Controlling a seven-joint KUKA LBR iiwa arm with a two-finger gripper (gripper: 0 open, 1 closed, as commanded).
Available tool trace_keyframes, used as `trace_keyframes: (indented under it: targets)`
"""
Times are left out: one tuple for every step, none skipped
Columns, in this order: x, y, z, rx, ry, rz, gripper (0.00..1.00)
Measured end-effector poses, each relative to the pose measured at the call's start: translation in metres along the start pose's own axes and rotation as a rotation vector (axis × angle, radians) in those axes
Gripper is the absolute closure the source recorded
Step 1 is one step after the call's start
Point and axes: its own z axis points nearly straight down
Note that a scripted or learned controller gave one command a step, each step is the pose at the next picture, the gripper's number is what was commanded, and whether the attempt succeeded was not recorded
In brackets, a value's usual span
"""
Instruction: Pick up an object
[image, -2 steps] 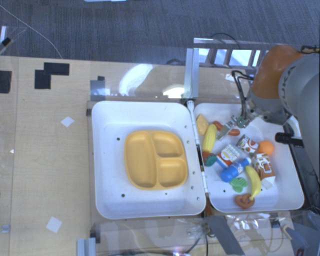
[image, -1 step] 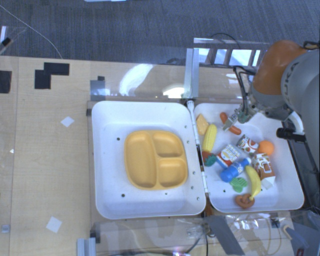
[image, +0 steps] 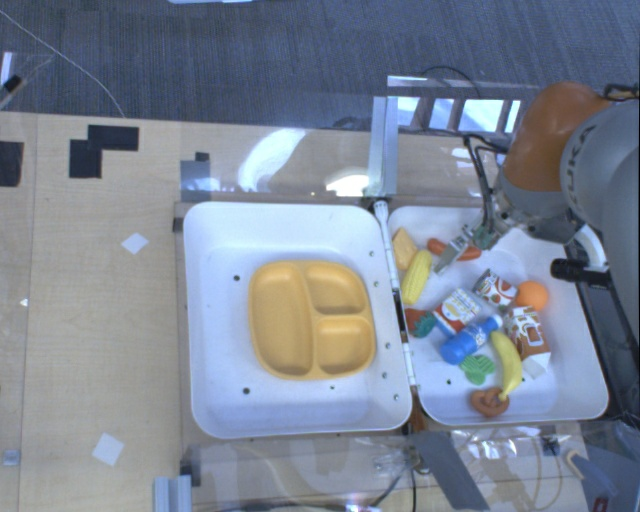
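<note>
Approach step: gripper, grip state impossible to tell, hangs over the carrot in the right bin; next, 1 descent.

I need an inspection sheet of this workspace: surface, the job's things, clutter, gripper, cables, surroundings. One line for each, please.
Surface: wooden bench bearing left bin and right bin.
Job's things: small toys heaped in the right bin, among them a banana, orange ball and blue bottle.
Clutter: yellow divided tray in the left bin.
Gripper: gripper low over the right bin's far part.
Cables: black cable by the arm.
Surroundings: dark carpet beyond the bench.
</note>
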Motion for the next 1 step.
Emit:
trace_keyframes:
  targets:
    - [-0.0033,0.0037,-0.0152,-0.013,-0.019,-0.006,1.00]
